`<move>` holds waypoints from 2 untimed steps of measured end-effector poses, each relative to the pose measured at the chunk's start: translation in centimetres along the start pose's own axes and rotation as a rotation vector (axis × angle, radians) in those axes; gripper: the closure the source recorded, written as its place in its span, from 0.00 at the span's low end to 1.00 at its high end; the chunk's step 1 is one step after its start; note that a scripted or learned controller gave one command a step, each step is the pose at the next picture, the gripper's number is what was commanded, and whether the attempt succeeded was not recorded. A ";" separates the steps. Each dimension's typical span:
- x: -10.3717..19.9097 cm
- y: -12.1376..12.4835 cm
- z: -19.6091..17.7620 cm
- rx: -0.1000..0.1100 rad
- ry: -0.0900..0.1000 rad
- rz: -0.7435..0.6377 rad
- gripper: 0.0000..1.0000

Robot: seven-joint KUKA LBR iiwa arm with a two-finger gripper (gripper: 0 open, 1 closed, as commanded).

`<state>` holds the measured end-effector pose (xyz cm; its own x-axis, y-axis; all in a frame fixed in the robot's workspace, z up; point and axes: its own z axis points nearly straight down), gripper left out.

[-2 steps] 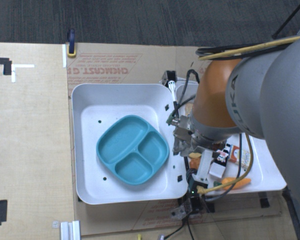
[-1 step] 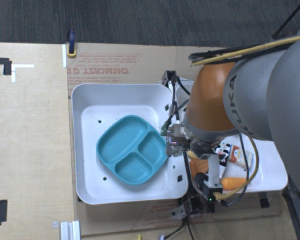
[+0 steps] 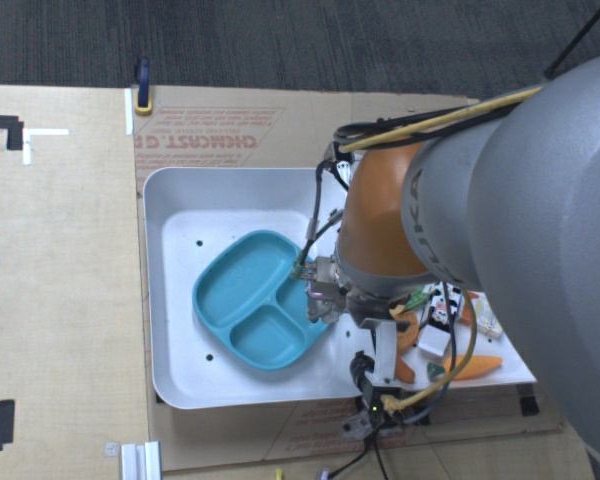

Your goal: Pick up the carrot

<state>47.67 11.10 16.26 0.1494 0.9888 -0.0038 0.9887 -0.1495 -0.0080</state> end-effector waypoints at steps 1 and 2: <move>-3.7 0.8 -8.9 -0.009 0.000 -0.209 1.00; -2.9 0.6 -2.8 -0.006 0.000 -0.704 1.00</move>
<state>47.82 8.19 19.06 -0.5262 0.8503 0.0003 0.8503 0.5262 -0.0033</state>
